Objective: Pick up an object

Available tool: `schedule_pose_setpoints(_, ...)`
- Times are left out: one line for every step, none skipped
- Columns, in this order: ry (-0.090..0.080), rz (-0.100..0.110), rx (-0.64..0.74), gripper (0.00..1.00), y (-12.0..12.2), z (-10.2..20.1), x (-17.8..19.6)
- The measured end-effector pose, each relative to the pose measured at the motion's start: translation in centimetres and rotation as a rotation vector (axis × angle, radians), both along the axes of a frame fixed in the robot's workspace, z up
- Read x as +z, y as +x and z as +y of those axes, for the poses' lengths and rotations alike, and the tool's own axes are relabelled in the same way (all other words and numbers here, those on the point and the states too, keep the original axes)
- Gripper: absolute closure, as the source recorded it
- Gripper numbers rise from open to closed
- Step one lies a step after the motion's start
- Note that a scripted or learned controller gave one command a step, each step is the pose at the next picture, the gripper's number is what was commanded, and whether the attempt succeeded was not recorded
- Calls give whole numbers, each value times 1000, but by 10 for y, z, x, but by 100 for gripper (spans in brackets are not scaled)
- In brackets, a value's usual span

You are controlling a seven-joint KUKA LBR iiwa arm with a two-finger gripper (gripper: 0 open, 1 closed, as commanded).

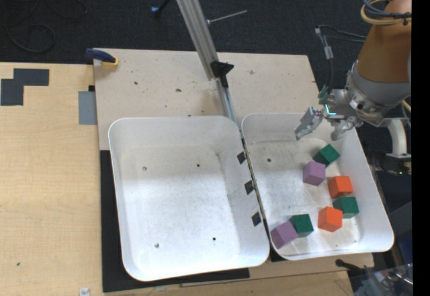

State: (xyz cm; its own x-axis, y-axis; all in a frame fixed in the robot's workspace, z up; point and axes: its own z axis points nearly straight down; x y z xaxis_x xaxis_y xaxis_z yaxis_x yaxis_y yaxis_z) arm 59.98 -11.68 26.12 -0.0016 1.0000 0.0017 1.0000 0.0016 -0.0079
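Left bin (pixel 134 133): a shallow white tray with a speckled floor; no blocks are seen in it.

Aluminium post (pixel 198 29): a slanted profile is seen rising from the bench behind the two bins, its foot near the shared rim.

Divider (pixel 247 174): the two bin rims are joined here, with small black clips along the seam.

Right bin (pixel 282 147): all candidate objects are held here, clustered toward its right and near side.

Blocks, left to right: a purple block (pixel 283 233) touching a green block (pixel 302 223) at the near rim; a purple block (pixel 314 172) just below a green block (pixel 328 154); an orange block (pixel 330 218); an orange block (pixel 340 186) touching a green block (pixel 348 205).

Gripper (pixel 322 125): positioned over the far part of the right bin, above and just left of the upper green block. The claw is judged to be spread apart; nothing is seen between the fingers.

Task state: judged as approach; no object has been lifted yet.

Risk 1: a descent from the present position may land on bare floor, since the nearest block lies slightly to the right and nearer.

Risk 2: blocks that touch one another may be pushed apart or wedged together, so a finger may land on top of a neighbour.

Risk 3: a tilted cube may be squeezed out sideways on closing.
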Motion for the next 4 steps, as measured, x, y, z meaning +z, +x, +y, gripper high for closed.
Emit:
schedule_pose_setpoints(-1,-5,-2,0,1,-1,2)
schedule_pose_setpoints(0,2,-3,0,-5,-7,-58)
schedule_pose_setpoints(0,1,-4,0,-2,-13,-107)
schedule_pose_setpoints(-9,-30,1,0,1,-18,-139)
